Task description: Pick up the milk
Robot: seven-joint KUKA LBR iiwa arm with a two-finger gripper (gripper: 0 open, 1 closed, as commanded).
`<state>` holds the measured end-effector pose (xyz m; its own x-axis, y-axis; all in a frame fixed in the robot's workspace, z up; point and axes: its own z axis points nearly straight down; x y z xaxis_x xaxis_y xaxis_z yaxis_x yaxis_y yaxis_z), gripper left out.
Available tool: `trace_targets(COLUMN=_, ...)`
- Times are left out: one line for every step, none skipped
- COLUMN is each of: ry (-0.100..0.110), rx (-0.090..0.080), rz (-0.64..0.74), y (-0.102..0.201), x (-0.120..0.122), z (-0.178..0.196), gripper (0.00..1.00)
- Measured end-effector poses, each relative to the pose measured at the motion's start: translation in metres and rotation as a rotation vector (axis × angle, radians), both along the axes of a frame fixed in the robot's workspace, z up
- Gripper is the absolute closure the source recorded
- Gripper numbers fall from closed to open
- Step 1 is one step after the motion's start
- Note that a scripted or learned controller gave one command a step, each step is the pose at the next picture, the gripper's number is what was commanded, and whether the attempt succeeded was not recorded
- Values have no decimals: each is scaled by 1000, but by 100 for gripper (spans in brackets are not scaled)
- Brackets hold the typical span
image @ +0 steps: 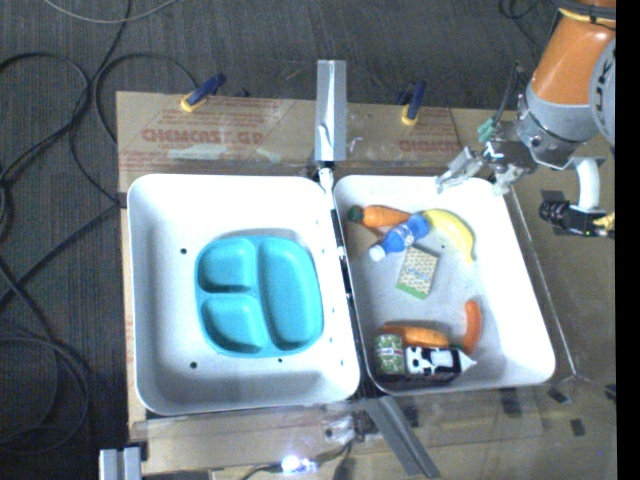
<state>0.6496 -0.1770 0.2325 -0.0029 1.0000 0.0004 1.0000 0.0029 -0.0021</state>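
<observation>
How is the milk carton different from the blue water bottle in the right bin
The milk carton is boxy with black-and-white patches; the water bottle is rounded, blue, white-capped. The carton lies by the bin's near wall, the bottle toward the far end, slanted beside a carrot. Both lie on their sides.

We see two white bins: the left bin (160, 268) holds a turquoise divided tray (260, 293). At twelve o'clock in the right bin (520, 298) lie an orange carrot (385, 216), a yellow banana (455, 230) and a blue bottle (403, 236) with a white cap. At six o'clock sits the milk (432, 363), patterned in black and white patches, beside a green can (389, 353). The table (230, 133) is brown cardboard with red lettering.
</observation>
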Motion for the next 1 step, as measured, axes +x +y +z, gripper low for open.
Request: trace_targets(ry=-3, rx=1, rz=347, y=-7, x=-25, z=-117, gripper=0)
